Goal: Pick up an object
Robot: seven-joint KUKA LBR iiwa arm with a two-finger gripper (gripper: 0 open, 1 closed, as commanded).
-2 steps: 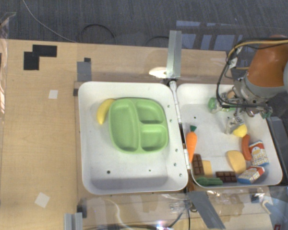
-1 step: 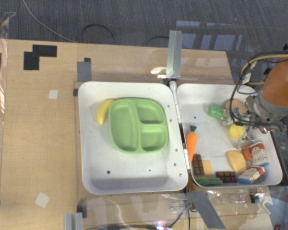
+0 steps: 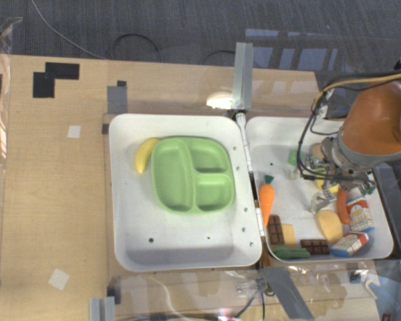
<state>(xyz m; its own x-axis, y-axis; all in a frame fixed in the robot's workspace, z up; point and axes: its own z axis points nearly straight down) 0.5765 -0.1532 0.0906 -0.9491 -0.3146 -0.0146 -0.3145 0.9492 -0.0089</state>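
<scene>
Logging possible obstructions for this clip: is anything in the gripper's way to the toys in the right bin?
Nothing visible bars the way. The gripper hangs low inside the right bin, over its crowded near-right part, with the yellow piece and red piece directly beside it. The carrot lies apart, by the divider.

The arm's orange band (image 3: 377, 120) hides the jaws and part of the right bin (image 3: 281, 139).

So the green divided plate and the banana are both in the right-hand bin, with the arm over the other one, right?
Not quite. The camera view shows the green divided plate and the banana in the left bin. The arm reaches over the right bin, where the carrot lies.
</scene>
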